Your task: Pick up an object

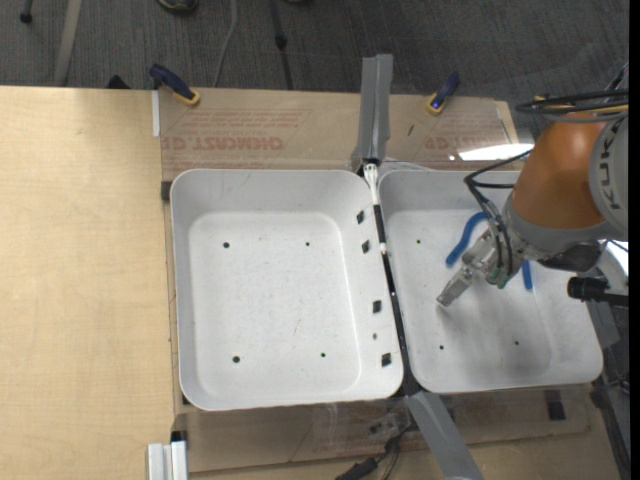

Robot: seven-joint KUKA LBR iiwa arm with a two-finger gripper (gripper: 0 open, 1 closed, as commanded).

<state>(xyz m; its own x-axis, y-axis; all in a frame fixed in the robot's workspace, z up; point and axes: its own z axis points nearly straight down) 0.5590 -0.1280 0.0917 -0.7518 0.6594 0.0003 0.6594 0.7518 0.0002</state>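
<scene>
- My gripper [457,289] hangs over the middle of the right bin [560,368], its tip aimed at 8 o'clock; I cannot tell whether it is wide, narrow or holding anything.
- A blue strip [462,243] lies just at 12 o'clock from the tip, long axis running 1 to 7 o'clock; loose object or cable, I cannot tell.
- Left bin [190,268] sits at 9 o'clock.
- Two clamps [180,86] grip the far edge.

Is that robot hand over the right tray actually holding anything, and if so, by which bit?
It cannot be told. The gripper hangs over the right bin, with blue pieces beside it, but nothing is clearly seen between its tips.
</scene>
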